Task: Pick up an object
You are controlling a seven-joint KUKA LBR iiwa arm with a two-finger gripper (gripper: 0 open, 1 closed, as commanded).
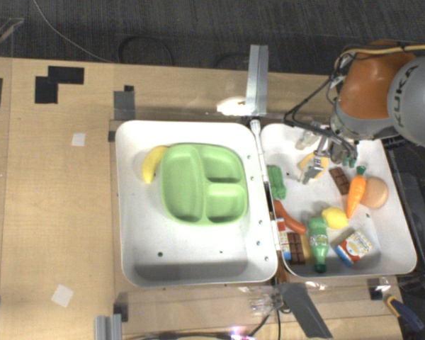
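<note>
Hovering over the right bin (404,257), the gripper (317,167) blurs; its grip cannot be told.

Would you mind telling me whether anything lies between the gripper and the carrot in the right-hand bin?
Nothing visible blocks it. The gripper hangs over the upper part of the right bin, and the carrot lies just to its right. A brown bar lies beside the carrot on the gripper's side, flat on the bin floor.

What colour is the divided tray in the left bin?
Light green tray, seen clearly in the camera view, beside a yellow banana.
</note>
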